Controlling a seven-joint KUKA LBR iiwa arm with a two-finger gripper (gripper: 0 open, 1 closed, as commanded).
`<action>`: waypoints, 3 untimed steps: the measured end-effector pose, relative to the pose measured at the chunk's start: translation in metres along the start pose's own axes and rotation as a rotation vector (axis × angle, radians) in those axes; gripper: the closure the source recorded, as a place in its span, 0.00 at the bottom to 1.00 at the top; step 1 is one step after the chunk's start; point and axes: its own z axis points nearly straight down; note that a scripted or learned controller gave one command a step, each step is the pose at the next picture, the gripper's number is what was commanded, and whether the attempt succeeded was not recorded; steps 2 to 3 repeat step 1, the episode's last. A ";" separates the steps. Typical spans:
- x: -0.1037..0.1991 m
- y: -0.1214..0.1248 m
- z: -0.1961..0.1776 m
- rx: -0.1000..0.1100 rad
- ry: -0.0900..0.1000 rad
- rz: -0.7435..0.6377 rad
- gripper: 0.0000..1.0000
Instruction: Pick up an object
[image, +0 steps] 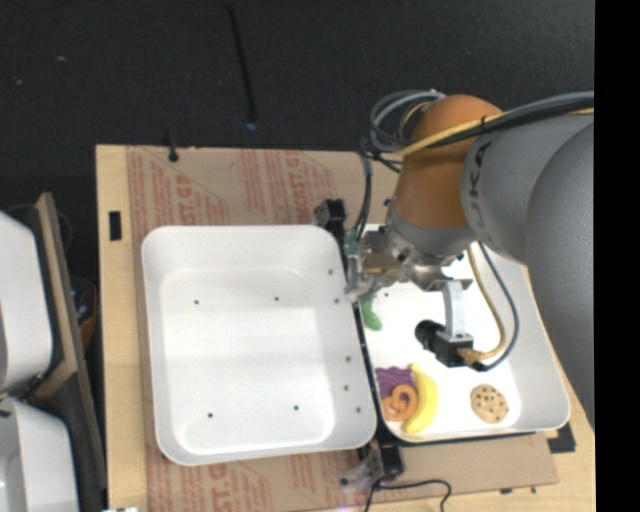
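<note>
Showing partial "KUKA" lettering, the arm (520, 190) overhangs the right bin (545, 400).

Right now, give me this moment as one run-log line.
arm: over right bin | gripper: above green item | banana, cookie: lying near front | grasp: none seen

A robotics laboratory test cell. An industrial arm (540, 190), grey with an orange band and draped in loose cables (495, 320), reaches over a table (230, 190) covered by a printed cardboard sheet. Two shallow white bins sit side by side on that sheet: the left bin (250, 340) directly beside the right bin (530, 400), which holds small toy items such as a banana (424, 400) and a cookie (489, 402). Dark flooring (200, 70) lies beyond the table; further white containers (25, 300) stand to its left.
</note>
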 end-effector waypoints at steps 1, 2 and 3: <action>0.054 0.003 -0.005 -0.001 0.000 0.000 1.00; 0.054 0.003 -0.005 -0.001 0.000 0.000 1.00; 0.054 0.003 -0.005 -0.001 0.000 0.000 1.00</action>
